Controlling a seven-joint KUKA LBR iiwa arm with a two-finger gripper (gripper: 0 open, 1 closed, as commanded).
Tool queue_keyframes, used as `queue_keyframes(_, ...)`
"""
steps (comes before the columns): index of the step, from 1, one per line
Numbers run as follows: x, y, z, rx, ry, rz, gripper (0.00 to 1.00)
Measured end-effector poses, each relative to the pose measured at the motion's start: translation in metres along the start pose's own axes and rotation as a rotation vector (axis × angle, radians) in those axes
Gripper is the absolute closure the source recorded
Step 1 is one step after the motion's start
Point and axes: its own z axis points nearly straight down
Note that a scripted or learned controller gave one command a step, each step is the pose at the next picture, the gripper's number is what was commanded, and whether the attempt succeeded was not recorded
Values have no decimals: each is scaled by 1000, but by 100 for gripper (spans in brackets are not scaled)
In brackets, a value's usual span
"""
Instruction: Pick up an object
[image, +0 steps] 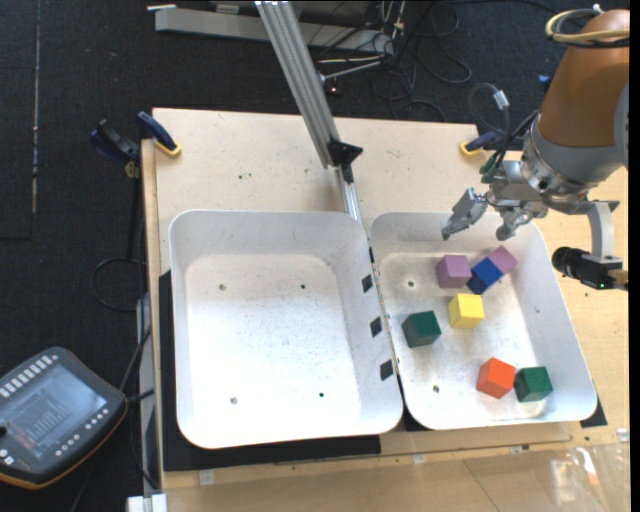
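Note:
My gripper (487, 220) hangs open over the back edge of the right bin (575, 345), with nothing between its fingers. Just below it sit a purple cube (453, 269), a blue cube (486, 274) and a pink-purple cube (503, 260), bunched close together. A yellow cube (465, 310) lies a bit nearer the front, with a dark green cube (421, 328) to its left. An orange cube (496, 377) and a second green cube (533, 383) sit side by side near the bin's front right corner.
The left bin (190, 300) stands next to the right one. A slanted metal pole (305, 85) comes down to the gap between the bins. A teach pendant (50, 415) lies at the lower left. Clamps (150, 130) grip the board's back corners.

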Motion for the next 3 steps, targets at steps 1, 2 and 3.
queue_keyframes(1, 0, 0, 0, 0, 0, 1, 0)
queue_keyframes(2, -4, 0, 44, 4, 0, 3, 0)
queue_keyframes(3, 1, -9, 103, 7, 1, 3, 0)
